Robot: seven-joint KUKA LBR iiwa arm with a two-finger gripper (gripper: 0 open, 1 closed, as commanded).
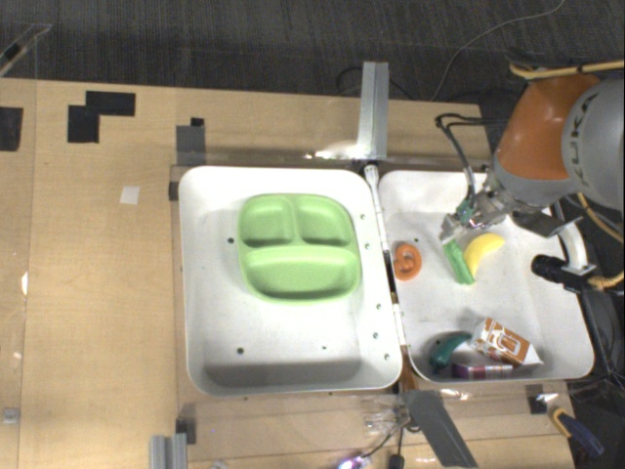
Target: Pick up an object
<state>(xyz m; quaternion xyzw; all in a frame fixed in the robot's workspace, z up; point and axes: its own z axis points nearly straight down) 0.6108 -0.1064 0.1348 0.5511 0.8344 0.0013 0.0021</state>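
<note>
Because the gripper is lowered into the right bin just above the banana and green block, a grasp there seems intended; whether its fingers are apart cannot be told.

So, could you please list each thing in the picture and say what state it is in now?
End effector: low in the right bin, just above the yellow and green pieces.
Green tray: flat, right side up, in the left bin.
Yellow piece: lying beside the green piece, touching it.
Orange ring: lying flat by the divider.
Small carton: lying on its side.
</note>
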